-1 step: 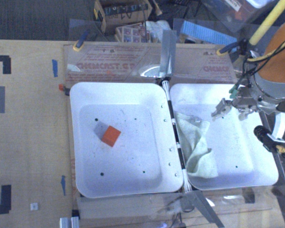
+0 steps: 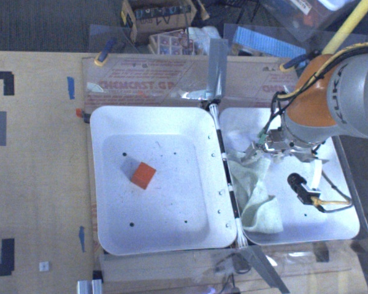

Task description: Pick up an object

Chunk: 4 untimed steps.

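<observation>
Soft pale cloth [image 2: 257, 192] in a smooth plastic bin [image 2: 346, 222].

1. Two bins side by side: left bin [image 2: 110, 133], right bin [image 2: 340, 222].
2. Block [image 2: 143, 175] lies in left bin, left of centre.
3. Cloth [image 2: 257, 195] lies in right bin, against its left wall.
4. Arm [image 2: 331, 97] above right bin's far part.

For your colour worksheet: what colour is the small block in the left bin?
Orange block, seen in the camera view.
</observation>
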Available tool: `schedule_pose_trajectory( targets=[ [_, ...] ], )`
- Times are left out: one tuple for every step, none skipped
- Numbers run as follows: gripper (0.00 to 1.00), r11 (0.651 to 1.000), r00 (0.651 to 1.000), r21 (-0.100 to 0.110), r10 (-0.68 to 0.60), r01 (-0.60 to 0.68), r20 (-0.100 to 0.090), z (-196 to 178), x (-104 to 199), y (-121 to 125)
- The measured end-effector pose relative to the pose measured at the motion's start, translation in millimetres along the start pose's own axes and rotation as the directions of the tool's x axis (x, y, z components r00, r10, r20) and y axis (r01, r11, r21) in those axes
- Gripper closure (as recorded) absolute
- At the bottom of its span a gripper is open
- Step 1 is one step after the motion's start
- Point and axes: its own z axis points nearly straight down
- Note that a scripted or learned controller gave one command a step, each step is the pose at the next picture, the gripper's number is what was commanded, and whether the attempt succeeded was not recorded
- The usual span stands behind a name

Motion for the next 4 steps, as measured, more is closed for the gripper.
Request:
schedule_pose_trajectory(
  targets=[
    [0.00, 1.000, 1.000, 0.000, 0.000, 0.000, 0.000, 0, 0, 0],
    [1.00, 1.000, 1.000, -0.003, 0.003, -0.003, 0.001, -10, -1, 1],
    [1.00, 0.990, 0.991, -0.006, -0.137, 0.137, 0.003, 14, -15, 22],
    [1.00, 0.990, 0.990, -0.001, 0.138, -0.138, 0.000, -78, 59, -28]
  ],
)
